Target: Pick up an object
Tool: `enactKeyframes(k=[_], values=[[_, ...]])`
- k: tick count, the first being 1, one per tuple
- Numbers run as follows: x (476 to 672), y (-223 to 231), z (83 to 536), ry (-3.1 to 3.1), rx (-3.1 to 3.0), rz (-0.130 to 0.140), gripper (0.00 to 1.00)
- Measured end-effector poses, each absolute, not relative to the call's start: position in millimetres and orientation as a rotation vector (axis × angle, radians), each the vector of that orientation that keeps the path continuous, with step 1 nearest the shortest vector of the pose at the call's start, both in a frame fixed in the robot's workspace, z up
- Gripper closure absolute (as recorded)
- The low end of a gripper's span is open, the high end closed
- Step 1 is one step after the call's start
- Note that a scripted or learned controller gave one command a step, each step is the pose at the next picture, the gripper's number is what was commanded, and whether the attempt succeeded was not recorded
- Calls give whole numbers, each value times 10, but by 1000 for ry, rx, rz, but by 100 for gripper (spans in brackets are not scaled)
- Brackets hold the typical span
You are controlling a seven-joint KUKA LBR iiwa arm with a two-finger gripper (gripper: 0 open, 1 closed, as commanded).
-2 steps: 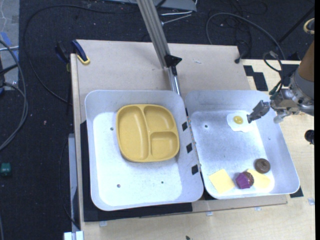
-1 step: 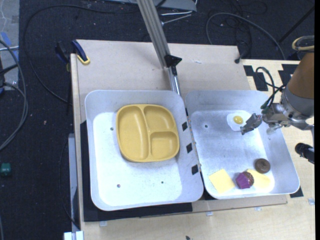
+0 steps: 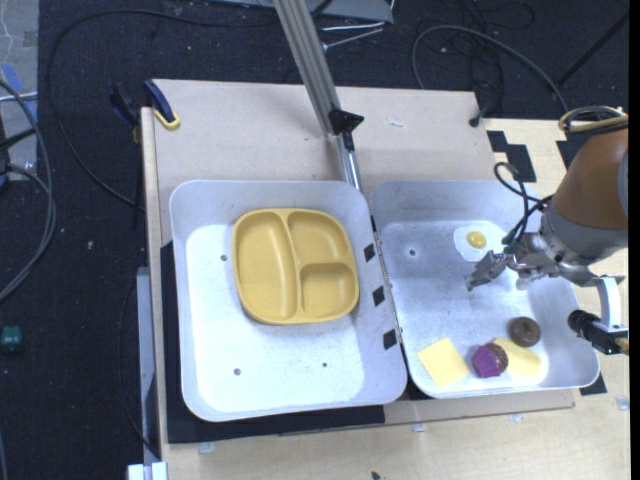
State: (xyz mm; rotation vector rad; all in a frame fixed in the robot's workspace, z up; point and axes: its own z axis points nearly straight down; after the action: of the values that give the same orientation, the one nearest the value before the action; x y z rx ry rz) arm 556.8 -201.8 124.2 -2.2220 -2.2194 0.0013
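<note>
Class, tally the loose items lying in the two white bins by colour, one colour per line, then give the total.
Yellow: 3, the divided plate, the flat square and a pale piece under the brown one
White with yellow centre: 1, the fried egg
Purple: 1, the purple lump
Brown: 1, the round brown item
Total: 6

tabletop (image 3: 250, 128): pale matt wood | bins (image 3: 290, 388): white matt plastic, speckled | divided plate (image 3: 296, 265): yellow smooth plastic, slightly glossy | claw (image 3: 490, 271): grey metal looked dull
</note>
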Motion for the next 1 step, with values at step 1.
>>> enactKeyframes(k=[1], values=[[5574, -2018, 919, -2222, -2223, 1, 0]])
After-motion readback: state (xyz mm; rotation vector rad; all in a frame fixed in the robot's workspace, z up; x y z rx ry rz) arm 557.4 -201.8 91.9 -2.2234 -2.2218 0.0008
